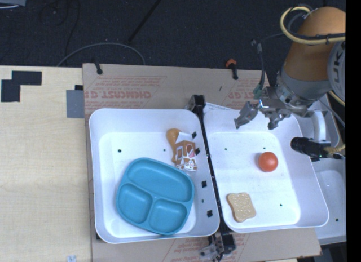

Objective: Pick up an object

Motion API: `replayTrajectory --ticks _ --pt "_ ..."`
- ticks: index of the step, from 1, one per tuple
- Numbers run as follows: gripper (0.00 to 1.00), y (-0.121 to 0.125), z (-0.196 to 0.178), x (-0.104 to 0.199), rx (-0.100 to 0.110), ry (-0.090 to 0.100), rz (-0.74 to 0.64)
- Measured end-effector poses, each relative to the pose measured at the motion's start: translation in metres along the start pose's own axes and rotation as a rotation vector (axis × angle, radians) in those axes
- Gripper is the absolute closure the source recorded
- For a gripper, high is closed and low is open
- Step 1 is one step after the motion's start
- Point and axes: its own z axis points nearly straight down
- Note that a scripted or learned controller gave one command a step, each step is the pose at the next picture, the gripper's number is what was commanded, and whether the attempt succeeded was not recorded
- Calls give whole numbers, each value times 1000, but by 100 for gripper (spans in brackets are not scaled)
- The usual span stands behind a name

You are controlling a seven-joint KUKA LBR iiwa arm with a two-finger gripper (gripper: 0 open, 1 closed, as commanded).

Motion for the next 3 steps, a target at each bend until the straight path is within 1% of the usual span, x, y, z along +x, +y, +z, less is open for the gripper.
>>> replayTrajectory --ticks 1,2,3 --pt "0 2 -6 0 -11 -1 -1" --pt "0 4 38 -3 -6 -1 -1" --pt "0 -3 101 0 -4 0 0"
